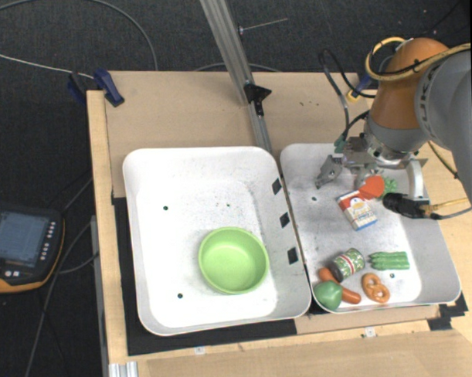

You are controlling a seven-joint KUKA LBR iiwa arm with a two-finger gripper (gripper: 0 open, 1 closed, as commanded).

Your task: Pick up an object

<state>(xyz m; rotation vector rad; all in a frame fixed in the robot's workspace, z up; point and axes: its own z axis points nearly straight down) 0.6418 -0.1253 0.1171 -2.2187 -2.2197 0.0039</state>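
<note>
— Where did you find the gripper [329, 173]?
— Over the right bin's [314, 220] far end, fingers spread wide, holding nothing. Your carton [358, 210] lay just right of it.

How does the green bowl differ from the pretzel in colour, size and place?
The green bowl is plain light green; the pretzel is orange-brown. The bowl is much larger than the pretzel. The bowl sits alone in the left bin, while the pretzel lies among other small items in the right bin. Both rest toward the near side of their bins.
</note>
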